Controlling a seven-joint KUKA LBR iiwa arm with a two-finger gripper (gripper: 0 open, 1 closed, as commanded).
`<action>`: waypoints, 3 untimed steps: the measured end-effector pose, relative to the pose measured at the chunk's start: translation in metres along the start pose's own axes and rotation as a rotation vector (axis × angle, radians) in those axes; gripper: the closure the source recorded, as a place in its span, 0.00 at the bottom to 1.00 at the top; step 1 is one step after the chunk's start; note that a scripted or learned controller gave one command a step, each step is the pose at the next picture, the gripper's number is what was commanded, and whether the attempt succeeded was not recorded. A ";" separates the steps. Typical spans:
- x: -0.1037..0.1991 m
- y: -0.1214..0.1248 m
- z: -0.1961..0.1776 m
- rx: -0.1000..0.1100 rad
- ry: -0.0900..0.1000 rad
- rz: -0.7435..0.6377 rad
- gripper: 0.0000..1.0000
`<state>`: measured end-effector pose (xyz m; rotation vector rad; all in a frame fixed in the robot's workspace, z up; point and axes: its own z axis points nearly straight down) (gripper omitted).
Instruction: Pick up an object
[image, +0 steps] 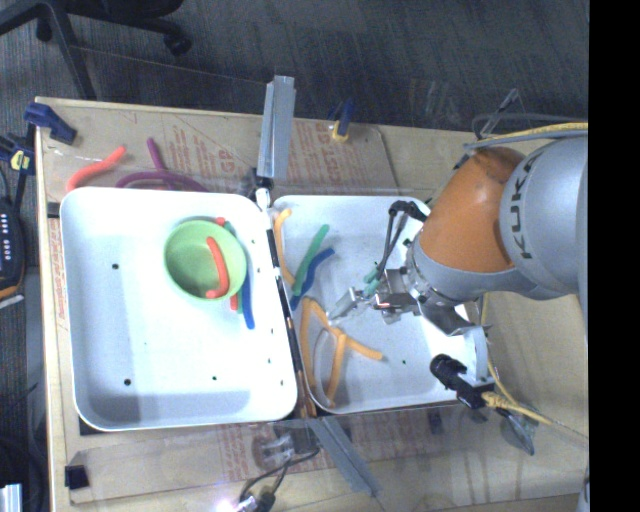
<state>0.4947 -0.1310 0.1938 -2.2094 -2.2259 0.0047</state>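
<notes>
My gripper (352, 302) hangs low over the middle of the right bin (420, 392), pointing left from the grey and orange arm (470, 235). Just left of its tip lie several orange sticks (335, 345), crossing one another near the bin's left wall. Farther up are a green stick (312, 247) and a blue stick (308, 272). A small teal piece (373, 279) shows right by the gripper's body; whether it is held is unclear.
The left bin (120, 380) holds a green bowl (195, 262) with a red stick (215, 262) in it and a blue stick (247, 310) beside it. Red and purple tubes (120, 170) lie on the bench behind. A metal bar (276, 125) stands between the bins.
</notes>
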 end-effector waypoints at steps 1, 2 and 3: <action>0.001 -0.002 0.097 -0.016 -0.004 -0.073 0.00; -0.001 -0.003 0.088 -0.012 -0.006 -0.076 1.00; 0.009 0.023 -0.033 -0.005 -0.002 -0.087 1.00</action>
